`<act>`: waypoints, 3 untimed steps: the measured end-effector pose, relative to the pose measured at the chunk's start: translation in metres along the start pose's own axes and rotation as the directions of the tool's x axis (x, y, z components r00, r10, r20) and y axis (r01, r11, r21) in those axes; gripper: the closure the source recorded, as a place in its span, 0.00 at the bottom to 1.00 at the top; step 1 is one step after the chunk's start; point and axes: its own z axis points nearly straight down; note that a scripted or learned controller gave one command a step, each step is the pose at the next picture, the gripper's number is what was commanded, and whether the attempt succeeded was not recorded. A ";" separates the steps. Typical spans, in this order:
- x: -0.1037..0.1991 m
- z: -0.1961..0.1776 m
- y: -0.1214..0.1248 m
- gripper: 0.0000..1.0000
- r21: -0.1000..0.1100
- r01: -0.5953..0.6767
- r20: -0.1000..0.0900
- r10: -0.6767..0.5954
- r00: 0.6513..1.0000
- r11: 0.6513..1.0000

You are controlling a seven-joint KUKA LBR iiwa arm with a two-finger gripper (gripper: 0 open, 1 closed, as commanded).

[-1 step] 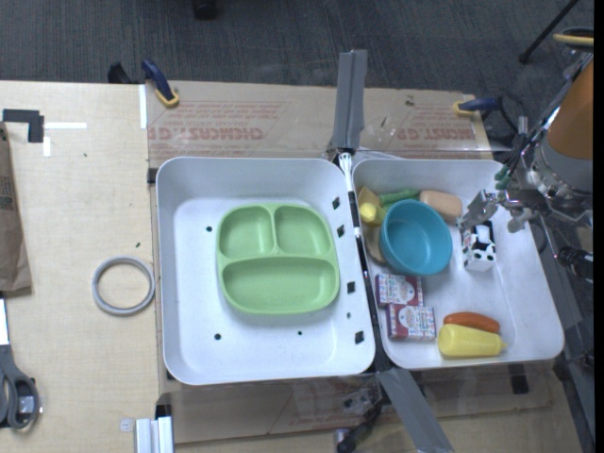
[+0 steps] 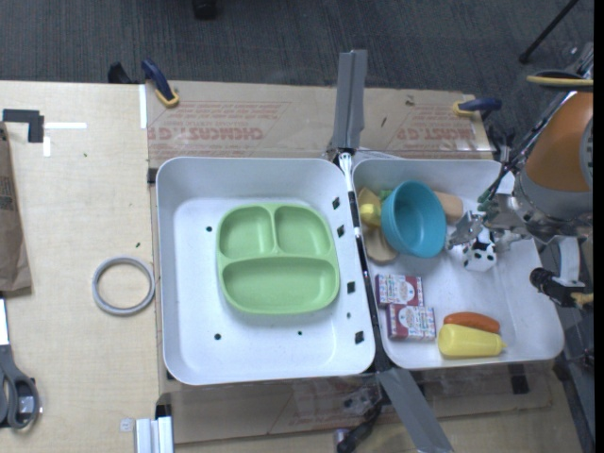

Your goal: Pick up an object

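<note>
The little black-and-white toy (image 2: 481, 254) sits in the right bin (image 2: 528, 347), near its far right side, just past the blue bowl (image 2: 415, 218). It looks like a small cow, though it is too small to be sure. My guess is that it is light and hard, and a bit bumpy, so it could slip or roll. The best place to take it would be across its middle, from the sides.

The gripper (image 2: 475, 231) hangs right above the toy, touching it or almost. I cannot tell how far open the fingers are, or if they have hold of anything.

The blue bowl lies tipped on its side, just beside the toy. Some tan and yellow play food pokes out behind it. Nearer the front are two small red and white boxes (image 2: 404, 306), an orange carrot (image 2: 471, 322) and a yellow toy (image 2: 469, 343) touching it.

The left bin (image 2: 179, 281) holds a green plate (image 2: 278, 259) with three parts. Out on the worktop (image 2: 66, 206) to the left lies a grey ring (image 2: 123, 284).
</note>
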 end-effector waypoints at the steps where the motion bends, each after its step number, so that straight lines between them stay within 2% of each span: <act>1: -0.001 -0.005 -0.001 1.00 0.006 0.000 -0.002 0.000 1.000 1.000; 2: 0.001 -0.028 -0.024 1.00 0.005 -0.175 0.000 0.175 0.985 0.985; 3: 0.009 -0.095 0.025 1.00 0.002 -0.039 0.001 0.039 0.999 0.999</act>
